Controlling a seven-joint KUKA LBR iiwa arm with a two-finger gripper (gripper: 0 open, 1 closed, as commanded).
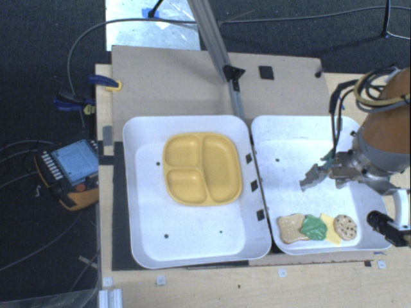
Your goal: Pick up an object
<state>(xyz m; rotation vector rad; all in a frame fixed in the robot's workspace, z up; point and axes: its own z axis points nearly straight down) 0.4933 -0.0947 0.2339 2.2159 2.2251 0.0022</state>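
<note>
In the right bin (302, 136) several toy food pieces lie along the front edge: a tan bread slice (291, 228), a green leaf (314, 226), a yellow cheese piece (331, 231) and a round cookie (345, 226). My gripper (313, 176) hangs over the middle of that bin, pointing left, above and behind the food pieces. Nothing shows between its fingers. The arm's orange band (388, 130) is at the right edge.
The left bin (144, 191) holds a yellow three-compartment plate (202, 169). A grey pole (215, 40) slants down to the gap between the bins. Cables, clamps and a small device (70, 165) lie off the bench at the left.
</note>
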